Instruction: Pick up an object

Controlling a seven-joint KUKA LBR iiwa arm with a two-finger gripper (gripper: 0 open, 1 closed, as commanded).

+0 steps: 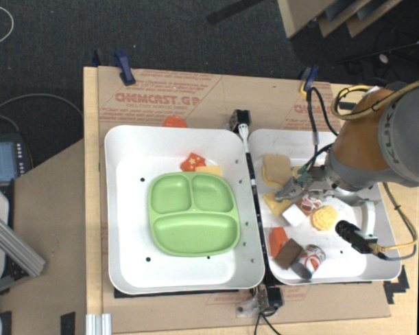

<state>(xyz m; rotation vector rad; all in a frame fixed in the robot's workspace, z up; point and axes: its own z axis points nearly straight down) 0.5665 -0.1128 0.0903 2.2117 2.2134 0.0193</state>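
Honestly, the clutter worries me most. The gripper point(289, 192) sits low in the right bin point(370, 272), over the crowd of things on that bin's left side. From this slanted view I cannot tell whether its grip is clenched or released, nor whether anything is caught in it.

The likeliest picks lie right around it: a tan slab point(274, 169) just beyond it toward the bin's far corner, a white block point(293, 216) just on the near side, and a small red-and-white piece point(311, 203) close under the wrist. A yellow round waffle point(324, 217) lies beside the block.

My judgement is that a close could land between two of these and nudge them apart instead of seizing one. The slab looks flat and thin, so it may slide away. Two things could also be pinched together and one dropped on the lift.

The bin's dividing wall is near, so a sideways push might jam an item against it. The red block point(278, 236), brown block point(287, 252) and can point(313, 258) lie nearer the front, apart from the gripper.
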